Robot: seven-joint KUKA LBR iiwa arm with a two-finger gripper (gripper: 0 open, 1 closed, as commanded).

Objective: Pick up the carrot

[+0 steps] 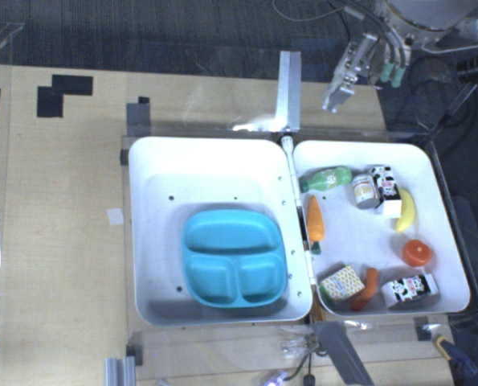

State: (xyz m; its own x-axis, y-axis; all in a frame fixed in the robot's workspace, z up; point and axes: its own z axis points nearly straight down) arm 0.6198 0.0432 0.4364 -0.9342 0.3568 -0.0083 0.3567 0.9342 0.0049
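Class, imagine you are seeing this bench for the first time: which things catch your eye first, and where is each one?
The bright blue plastic divided tray stands out first, lying in the left white bin. Next comes the right white bin with its clutter of small items, among them the slim orange carrot lying against its left wall. Above that bin, beyond its far edge, hangs the metal two-finger gripper, reaching in from the upper right.

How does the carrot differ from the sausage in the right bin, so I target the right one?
The carrot is bright orange with a green tip at its top; the sausage is darker reddish-brown. The carrot lies along the right bin's left wall, nearly upright in the view, with bare floor beside it; the sausage lies slanted near the front edge, wedged between a patterned box and a milk carton. Both are slim, elongated pieces.
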